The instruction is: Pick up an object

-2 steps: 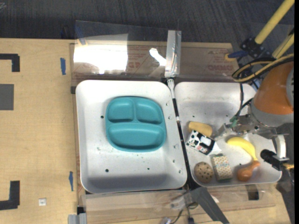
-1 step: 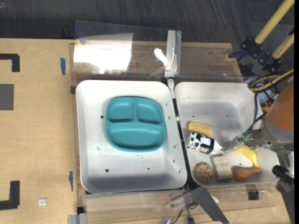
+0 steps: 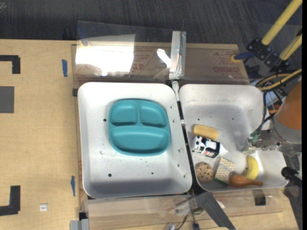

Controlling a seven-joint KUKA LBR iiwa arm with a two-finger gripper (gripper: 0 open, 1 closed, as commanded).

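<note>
A: What is lying around the banana?

B: It is sitting in the right bin, near that bin's right wall. Just beside it, toward the bin's near edge, a brown drumstick-shaped thing is lying, close enough that I cannot tell whether they are touching. Further left of the banana a tan patterned wedge, a speckled cookie, a black-and-white card and a yellow roll are resting.

A: Is anything crowding it?

B: The gripper is hanging just above the banana's upper end, with the grey arm coming in over the bin's right wall. Whether its jaws are apart or together, I cannot tell.

A: And the surroundings?

B: The left bin is holding a teal divided plate. Both bins are sitting on a wooden bench, with dark carpet showing beyond it.

A: How is the banana pointing?

B: Its long axis is running roughly from the bin's far side to its near side, gently curved.
</note>
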